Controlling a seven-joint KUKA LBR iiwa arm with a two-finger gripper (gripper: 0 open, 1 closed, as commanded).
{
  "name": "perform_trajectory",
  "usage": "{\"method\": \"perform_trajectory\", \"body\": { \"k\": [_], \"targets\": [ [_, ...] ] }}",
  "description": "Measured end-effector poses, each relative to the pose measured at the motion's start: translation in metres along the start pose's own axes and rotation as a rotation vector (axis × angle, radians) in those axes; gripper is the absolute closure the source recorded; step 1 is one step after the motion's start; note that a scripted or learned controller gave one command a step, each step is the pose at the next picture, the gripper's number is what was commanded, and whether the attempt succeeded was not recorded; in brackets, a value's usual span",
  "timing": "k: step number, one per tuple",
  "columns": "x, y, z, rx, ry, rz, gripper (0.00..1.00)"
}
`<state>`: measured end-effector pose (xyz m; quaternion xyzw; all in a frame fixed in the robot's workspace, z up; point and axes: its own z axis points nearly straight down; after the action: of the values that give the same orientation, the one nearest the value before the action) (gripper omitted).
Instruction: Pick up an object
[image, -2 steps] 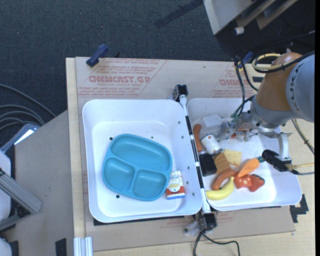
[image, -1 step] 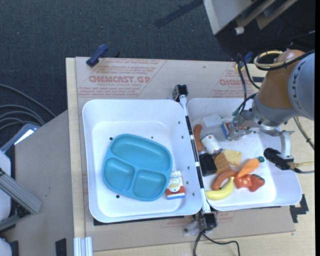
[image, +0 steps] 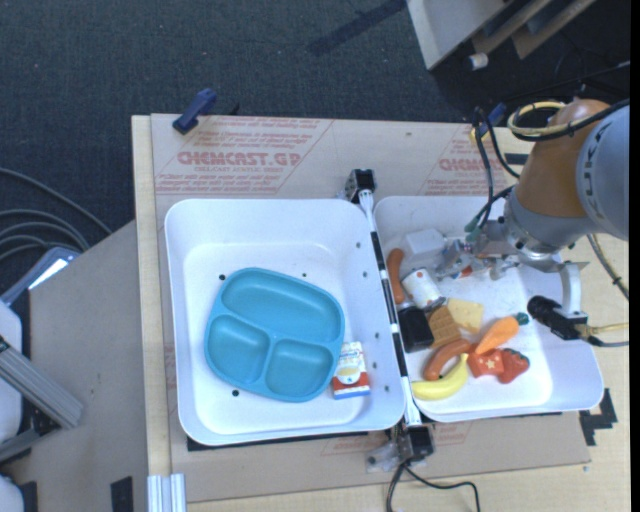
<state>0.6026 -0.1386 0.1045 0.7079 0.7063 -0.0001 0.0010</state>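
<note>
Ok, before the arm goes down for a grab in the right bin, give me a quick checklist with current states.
1. Gripper positioned over right bin: ok.
2. Finger opening: cannot tell, hidden among the wrist hardware.
3. Nothing held yet: cannot tell.
4. Targets separated: not ok; banana, sausage, carrot and red pepper lie crowded together.
5. Left bin items out of the way: ok; blue divided plate and small carton sit across the divider.
</note>
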Motion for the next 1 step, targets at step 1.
{"method": "perform_trajectory", "body": {
  "k": [1],
  "targets": [
    [-0.0001,0.0005,-0.01,-0.002,-0.001,0.001,1.0]
  ]
}}
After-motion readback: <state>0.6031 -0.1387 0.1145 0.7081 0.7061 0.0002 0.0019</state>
